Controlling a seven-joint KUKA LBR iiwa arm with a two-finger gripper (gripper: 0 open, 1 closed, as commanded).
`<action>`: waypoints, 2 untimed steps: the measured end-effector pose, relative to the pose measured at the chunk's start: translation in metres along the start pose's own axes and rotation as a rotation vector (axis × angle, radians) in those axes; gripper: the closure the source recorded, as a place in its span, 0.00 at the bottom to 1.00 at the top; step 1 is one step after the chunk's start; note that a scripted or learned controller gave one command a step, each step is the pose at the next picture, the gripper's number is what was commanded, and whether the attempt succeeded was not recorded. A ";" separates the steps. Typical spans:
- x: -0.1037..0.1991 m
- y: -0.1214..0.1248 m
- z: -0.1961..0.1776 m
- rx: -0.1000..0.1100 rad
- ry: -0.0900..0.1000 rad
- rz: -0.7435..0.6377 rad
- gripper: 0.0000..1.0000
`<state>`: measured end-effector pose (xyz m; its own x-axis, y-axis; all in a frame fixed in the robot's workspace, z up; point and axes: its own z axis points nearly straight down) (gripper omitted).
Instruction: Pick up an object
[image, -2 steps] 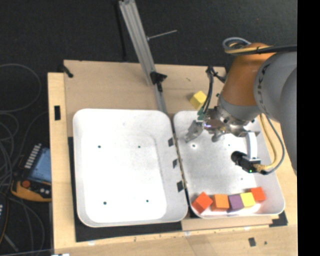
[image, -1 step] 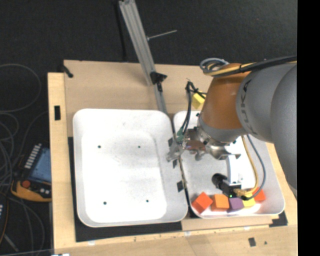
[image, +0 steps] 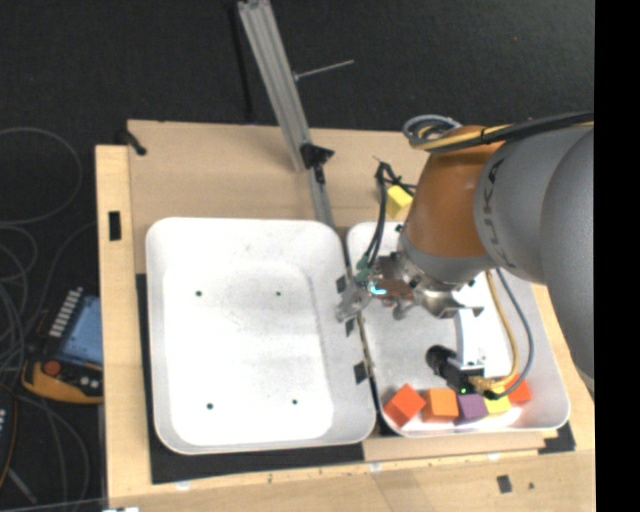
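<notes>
The grey and orange arm (image: 470, 215) hangs over the right bin (image: 548, 412) on the desk (image: 220, 165). Its end effector (image: 398, 288) is by the bin's left wall, and I cannot tell if it is squeezing or let go. An orange block (image: 405, 402), a second orange block (image: 440, 403) and a purple block (image: 470, 407) sit side by side at the bin's near edge.

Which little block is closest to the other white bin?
The red-orange block, at the end of the row. The orange block, purple block and yellow block lie farther from that bin.
</notes>
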<state>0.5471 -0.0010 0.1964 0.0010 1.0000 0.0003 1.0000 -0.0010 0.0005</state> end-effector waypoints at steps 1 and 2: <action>0.000 0.000 0.000 -0.001 0.000 0.003 0.00; 0.079 -0.002 0.000 0.000 0.003 -0.011 0.00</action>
<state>0.5447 0.0778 0.1962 -0.0101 0.9999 0.0029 0.9999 0.0101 0.0006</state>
